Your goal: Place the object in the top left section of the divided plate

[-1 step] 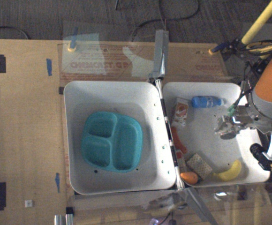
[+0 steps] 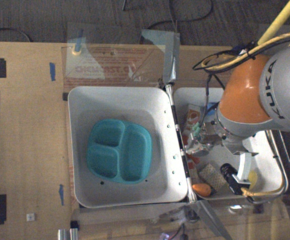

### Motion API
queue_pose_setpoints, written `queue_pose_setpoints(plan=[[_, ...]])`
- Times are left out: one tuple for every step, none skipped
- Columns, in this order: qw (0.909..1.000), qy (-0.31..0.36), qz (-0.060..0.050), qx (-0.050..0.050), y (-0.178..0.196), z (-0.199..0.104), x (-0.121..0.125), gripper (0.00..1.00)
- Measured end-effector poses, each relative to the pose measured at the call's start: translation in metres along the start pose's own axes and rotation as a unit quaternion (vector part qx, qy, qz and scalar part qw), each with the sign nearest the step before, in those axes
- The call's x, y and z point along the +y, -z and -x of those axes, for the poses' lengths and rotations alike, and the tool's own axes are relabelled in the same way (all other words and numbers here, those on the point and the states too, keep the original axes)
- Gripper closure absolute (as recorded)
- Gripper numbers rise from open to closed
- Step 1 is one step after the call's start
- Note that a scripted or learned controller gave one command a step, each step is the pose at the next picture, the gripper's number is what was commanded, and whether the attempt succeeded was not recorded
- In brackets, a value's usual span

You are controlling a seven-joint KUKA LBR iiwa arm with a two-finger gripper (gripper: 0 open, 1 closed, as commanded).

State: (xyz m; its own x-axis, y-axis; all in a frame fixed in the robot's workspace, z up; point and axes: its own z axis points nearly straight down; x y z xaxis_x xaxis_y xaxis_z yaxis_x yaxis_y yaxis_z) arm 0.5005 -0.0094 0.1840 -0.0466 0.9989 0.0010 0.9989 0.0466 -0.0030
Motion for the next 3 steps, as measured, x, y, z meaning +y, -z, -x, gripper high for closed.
queue_pose_setpoints(plan=[[0.9947,0.103,0.002,-0.001,0.01,-0.077,0.052,1.0],[0.9931,0.117,0.002,-0.001,-0.037,-0.127,0.083,1.0],[0.9869,0.161,0.0,0.0,-0.002,-0.148,0.026,1.0]])
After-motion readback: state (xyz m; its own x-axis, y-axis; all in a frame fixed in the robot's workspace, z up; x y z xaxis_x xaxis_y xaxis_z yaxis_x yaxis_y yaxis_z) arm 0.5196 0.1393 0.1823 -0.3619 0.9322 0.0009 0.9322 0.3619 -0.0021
